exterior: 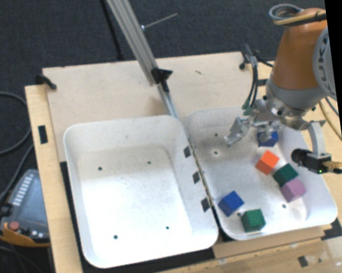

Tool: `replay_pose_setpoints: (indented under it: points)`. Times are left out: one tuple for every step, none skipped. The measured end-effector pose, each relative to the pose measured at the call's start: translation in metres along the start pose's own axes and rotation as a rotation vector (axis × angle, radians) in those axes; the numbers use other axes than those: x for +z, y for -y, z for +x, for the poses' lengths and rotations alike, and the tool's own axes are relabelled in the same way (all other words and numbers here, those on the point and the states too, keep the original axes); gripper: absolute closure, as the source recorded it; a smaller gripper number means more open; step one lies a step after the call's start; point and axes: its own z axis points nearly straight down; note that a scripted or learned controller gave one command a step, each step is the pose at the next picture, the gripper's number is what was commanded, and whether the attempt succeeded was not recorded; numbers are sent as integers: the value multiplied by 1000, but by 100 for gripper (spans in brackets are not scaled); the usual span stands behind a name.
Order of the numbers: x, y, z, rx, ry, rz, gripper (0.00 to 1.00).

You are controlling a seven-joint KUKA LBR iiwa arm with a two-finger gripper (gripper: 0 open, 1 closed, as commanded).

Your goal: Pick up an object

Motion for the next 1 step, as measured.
replay_pose_setpoints:
  points:
    - [113,-49,-31,-8,0,10,0]
